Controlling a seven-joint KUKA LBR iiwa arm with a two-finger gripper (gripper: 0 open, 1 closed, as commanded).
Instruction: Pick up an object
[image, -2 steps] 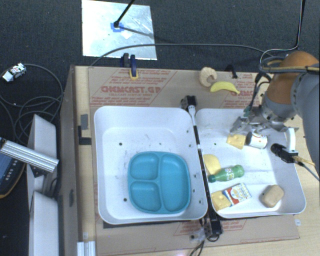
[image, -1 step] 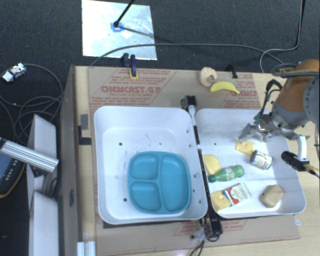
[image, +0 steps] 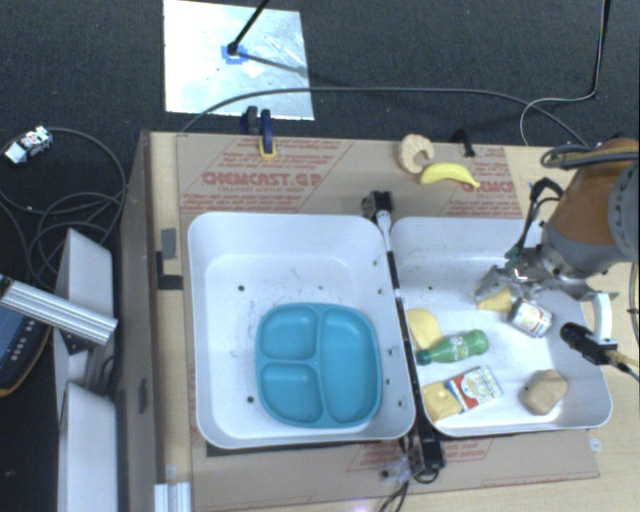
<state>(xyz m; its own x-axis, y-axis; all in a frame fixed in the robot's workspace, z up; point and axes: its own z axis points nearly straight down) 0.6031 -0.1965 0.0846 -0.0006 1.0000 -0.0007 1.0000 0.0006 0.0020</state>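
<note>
Two white bins stood side by side on the bench. The left bin held a blue divided plate near its front edge. The right bin held a green bottle at its centre, a yellow fruit by its left wall, a red-and-white carton and a tan lump along the front, and a small can towards the right. The gripper hung over a yellow piece beside the can; whether it was closed could not be told. A banana lay on the bench behind the right bin.
</note>
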